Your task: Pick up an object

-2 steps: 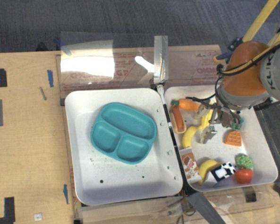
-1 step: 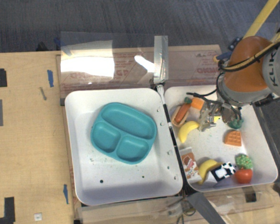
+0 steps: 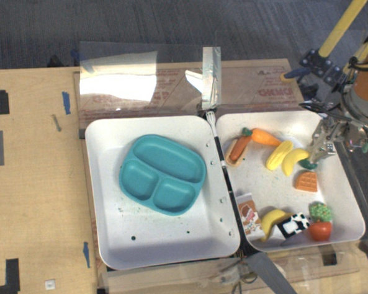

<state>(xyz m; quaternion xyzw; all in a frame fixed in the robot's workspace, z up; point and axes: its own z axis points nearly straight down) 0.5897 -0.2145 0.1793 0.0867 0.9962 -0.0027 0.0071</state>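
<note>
The right bin holds several toy foods: an orange carrot, a brown sausage, a pair of yellow bananas and an orange wedge. Near the front lie a small picture card, another banana, a black-and-white piece, a green broccoli and a red tomato. My gripper hangs low at the right bin's right side, just right of the banana pair and above the orange wedge. A small teal bit shows at its tip.
The left bin holds a teal divided plate. A clear plastic sheet and a taped strip stand behind the bins. The arm's base and cabling crowd the right edge.
</note>
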